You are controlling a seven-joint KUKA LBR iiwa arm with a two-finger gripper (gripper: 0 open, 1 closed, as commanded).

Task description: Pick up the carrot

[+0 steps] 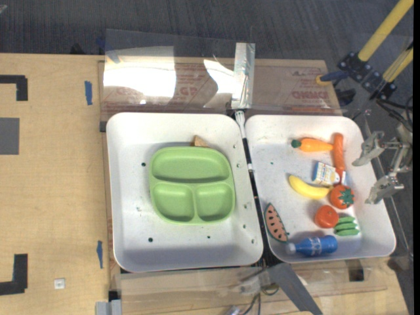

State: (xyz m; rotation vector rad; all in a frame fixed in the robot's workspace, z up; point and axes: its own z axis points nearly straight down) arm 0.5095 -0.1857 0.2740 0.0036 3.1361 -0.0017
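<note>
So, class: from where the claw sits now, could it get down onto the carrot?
Probably yes. The claw hovers at the right bin's right edge, and the carrot lies uncovered near the back. An orange stick touching its tip could crowd the grasp.

A small brown thing (199, 141) lies mostly hidden behind the green tray (192, 183), well left of the gripper (379, 169).

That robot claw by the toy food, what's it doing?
It's meant to pick up the carrot, but it hasn't yet. The gripper sits at the right edge of the right bin with nothing in it. The carrot lies at the back of that bin, beside a banana, a tomato and a blue bottle. The left bin holds a green divided plate.
</note>
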